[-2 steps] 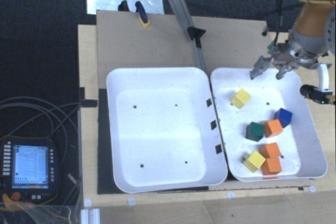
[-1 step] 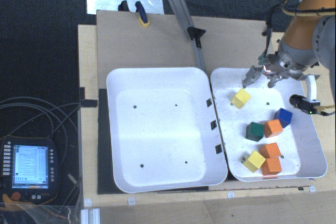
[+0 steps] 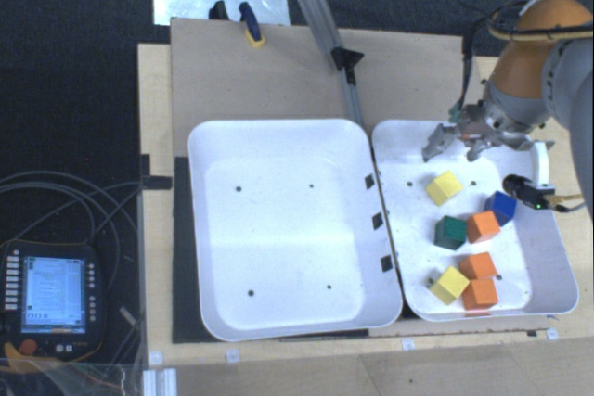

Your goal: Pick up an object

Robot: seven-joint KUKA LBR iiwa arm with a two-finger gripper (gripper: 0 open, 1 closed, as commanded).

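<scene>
Pincer point(image 3: 453, 146) spread apart, holding nothing | yellow block point(image 3: 444, 187) just below it

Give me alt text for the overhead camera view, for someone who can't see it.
A grey robot arm reaches in from the right, its open claw hovering above the right white bin, holding nothing. That bin holds two yellow blocks, three orange blocks, a green block and a blue block. The left white bin sits alongside it.
</scene>
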